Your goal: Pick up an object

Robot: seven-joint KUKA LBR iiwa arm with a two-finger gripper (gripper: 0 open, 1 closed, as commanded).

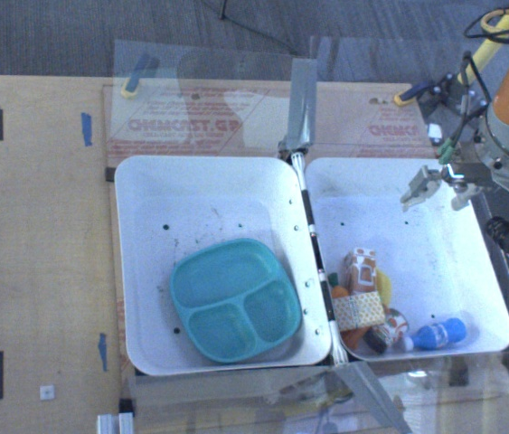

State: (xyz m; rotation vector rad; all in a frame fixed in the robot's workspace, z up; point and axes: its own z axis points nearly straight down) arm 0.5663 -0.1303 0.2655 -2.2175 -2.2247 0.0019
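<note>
Grey carpet lies beyond the worktop, which carries two bins. Left of the divider, the teal tray looks stiff, light and too wide to pinch except at its rim. Right of the divider, near its front end, sits a small clutter. The blue bottle there lies flat, long axis left-right, probably smooth and slippery; take it across its middle. Over that bin's far right, the tool hangs spread, empty.
</note>
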